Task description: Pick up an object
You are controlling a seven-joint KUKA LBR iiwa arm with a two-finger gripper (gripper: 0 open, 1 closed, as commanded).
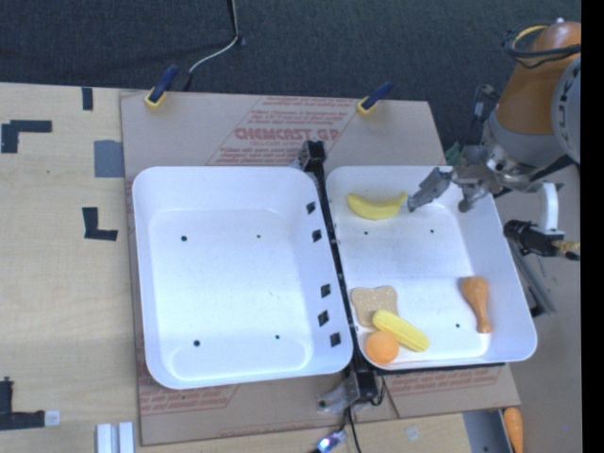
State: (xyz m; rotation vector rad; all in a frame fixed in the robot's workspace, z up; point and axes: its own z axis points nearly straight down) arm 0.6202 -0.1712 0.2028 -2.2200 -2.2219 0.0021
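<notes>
In the right white plastic bin (491, 352), a round orange fruit (381, 347) sits at the near left corner, touching a yellow corn cob (401, 330) and close to a tan slice of bread (374, 299). An orange-brown chicken drumstick (477, 301) lies by the right wall. Near the far edge, a yellow banana (376, 206) lies just left of the grey two-finger gripper (440, 192), fingers spread wide, holding nothing. The left white plastic bin (151, 281) sits alongside.

Brown board (283, 135) under bins; two clamps (160, 85).
</notes>
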